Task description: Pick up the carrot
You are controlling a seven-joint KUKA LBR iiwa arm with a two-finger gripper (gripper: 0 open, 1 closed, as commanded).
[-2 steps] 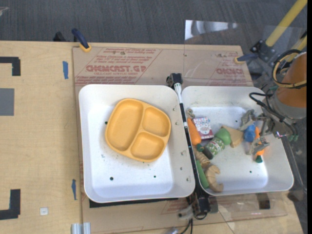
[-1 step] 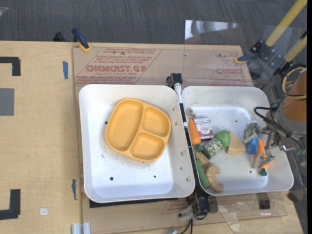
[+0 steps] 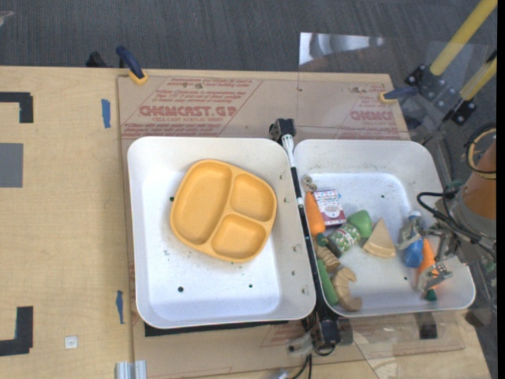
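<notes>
An orange carrot [image 3: 314,213] lies lengthwise against the left wall of the right bin [image 3: 371,158], beside a small pink and white carton [image 3: 330,206]. My gripper [image 3: 424,253] is low over the right side of that bin, far to the right of the carrot. Under the gripper are a blue piece [image 3: 413,254] and a thin orange piece [image 3: 428,253], with a small green tip [image 3: 431,295] just below. The arm's orange band [image 3: 480,197] is at the right edge of the view.
A yellow divided plate [image 3: 223,209] sits in the left bin [image 3: 158,283]. Between the carrot and the gripper lie a green pepper [image 3: 353,229], a tan wedge [image 3: 380,242] and brown pieces [image 3: 339,279]. Black cables [image 3: 439,202] loop near the wrist.
</notes>
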